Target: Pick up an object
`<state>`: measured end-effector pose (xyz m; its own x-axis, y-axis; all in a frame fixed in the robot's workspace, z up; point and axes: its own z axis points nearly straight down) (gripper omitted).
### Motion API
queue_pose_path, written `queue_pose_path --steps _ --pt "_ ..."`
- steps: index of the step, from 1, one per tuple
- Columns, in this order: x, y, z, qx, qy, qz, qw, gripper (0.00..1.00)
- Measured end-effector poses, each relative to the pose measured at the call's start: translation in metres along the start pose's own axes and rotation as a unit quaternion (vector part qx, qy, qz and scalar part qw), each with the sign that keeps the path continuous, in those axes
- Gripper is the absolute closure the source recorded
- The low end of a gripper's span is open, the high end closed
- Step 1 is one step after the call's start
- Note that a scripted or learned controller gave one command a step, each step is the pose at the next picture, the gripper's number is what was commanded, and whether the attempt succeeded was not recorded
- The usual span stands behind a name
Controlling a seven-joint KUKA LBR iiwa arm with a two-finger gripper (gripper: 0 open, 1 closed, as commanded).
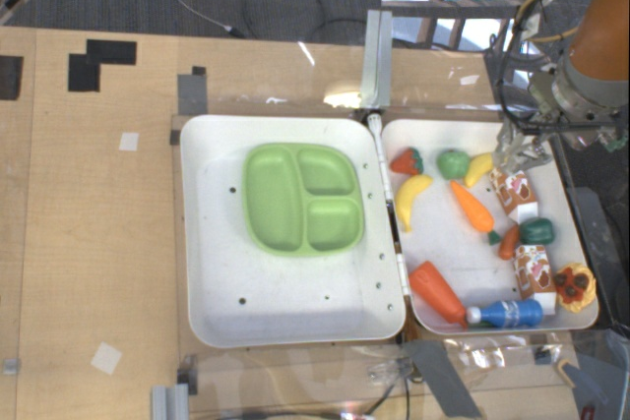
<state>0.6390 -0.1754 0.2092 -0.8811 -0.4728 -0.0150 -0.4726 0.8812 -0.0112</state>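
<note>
The right bin [433, 246] holds several toy foods. Among them are a yellow banana [411, 200], a slim orange carrot [472, 207], a green ball-like piece [454, 163] and a small yellow piece [479, 169]. There are also two printed cartons [515, 192] [532, 270], a thick orange carrot [437, 292] and a blue bottle [507, 314]. My gripper [518, 152] hangs over the bin's far right part, just beyond the upper carton and right of the small yellow piece. I see nothing lifted in it.
The left bin [212, 241] holds a green divided plate [302, 198]. A red and green piece [406, 160] lies near the divider between the bins. A dark green piece [536, 231] and a berry pastry [575, 284] sit by the right wall. The arm's orange band [600, 39] looms above the far right corner.
</note>
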Motion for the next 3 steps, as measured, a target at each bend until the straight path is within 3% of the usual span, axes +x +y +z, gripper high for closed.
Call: queue_pose_path --steps 1,2,3 --pt "0.0 0.002 0.003 -0.002 0.002 -0.001 1.0 0.0" --pt "0.021 0.057 0.117 -0.004 0.002 -0.135 0.9908 0.0" --pt "0.016 0.062 0.119 -0.003 0.003 -0.147 0.9891 0.0"
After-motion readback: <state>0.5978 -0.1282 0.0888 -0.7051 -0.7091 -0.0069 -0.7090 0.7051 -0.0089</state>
